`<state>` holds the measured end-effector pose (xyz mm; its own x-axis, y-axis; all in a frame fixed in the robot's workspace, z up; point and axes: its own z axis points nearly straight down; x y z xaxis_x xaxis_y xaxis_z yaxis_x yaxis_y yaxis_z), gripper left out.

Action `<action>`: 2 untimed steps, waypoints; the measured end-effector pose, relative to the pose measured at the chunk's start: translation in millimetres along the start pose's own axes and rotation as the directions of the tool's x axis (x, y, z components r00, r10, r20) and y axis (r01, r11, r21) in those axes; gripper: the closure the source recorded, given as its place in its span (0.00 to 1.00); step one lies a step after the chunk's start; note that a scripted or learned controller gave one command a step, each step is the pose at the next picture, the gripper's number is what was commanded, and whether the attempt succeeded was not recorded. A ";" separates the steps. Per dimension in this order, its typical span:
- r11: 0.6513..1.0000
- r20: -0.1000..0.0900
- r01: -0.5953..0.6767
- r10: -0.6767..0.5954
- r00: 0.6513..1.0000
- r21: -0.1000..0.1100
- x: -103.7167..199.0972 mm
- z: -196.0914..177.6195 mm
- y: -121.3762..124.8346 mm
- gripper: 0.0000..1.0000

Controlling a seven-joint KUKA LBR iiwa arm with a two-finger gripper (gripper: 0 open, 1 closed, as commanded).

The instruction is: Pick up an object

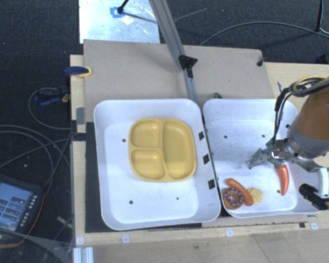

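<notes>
Gripper (261,159) low over right bin (235,114), mid-floor; how far open cannot be told, nothing seen held. One carrot (283,178) just right of it. One sausage (236,188), one donut (232,198), one pale piece (255,195) by bin's near edge. One yellow tray (162,149) in left bin (112,163).

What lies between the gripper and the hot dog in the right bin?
In the camera view, bare white bin floor lies between the gripper and the hot dog. The carrot lies off to the right of that stretch.
</notes>
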<state>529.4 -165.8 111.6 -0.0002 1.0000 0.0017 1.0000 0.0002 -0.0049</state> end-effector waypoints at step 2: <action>1.000 0.002 0.000 0.000 1.000 -0.008 -0.3 9.9 1.5 1.00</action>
<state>530.9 -166.0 101.6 0.0000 1.0000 -0.0006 1.0000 0.0000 0.0035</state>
